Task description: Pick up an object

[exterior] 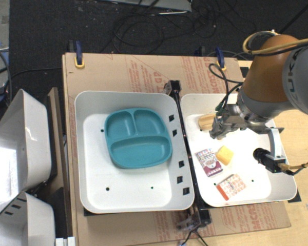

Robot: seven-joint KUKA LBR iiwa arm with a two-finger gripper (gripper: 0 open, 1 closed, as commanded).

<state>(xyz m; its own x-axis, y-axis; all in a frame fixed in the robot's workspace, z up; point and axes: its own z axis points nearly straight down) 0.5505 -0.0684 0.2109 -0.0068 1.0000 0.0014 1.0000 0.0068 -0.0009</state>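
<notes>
My gripper (217, 132) hangs low over the upper left part of the right bin (285, 191). A tan wooden block (206, 121) lies just left of it, partly hidden behind it. Below the gripper lie a yellow block (225, 155) and a small purple and white packet (208, 161). An orange and white packet (231, 185) lies nearer the front of that bin. Nothing shows between the fingers.
The left bin (87, 152) holds a teal divided plate (137, 138). A dark divider with clips runs between the two bins. White containers stand off the bench at the far left. The arm's orange wrist covers the right bin's upper right corner.
</notes>
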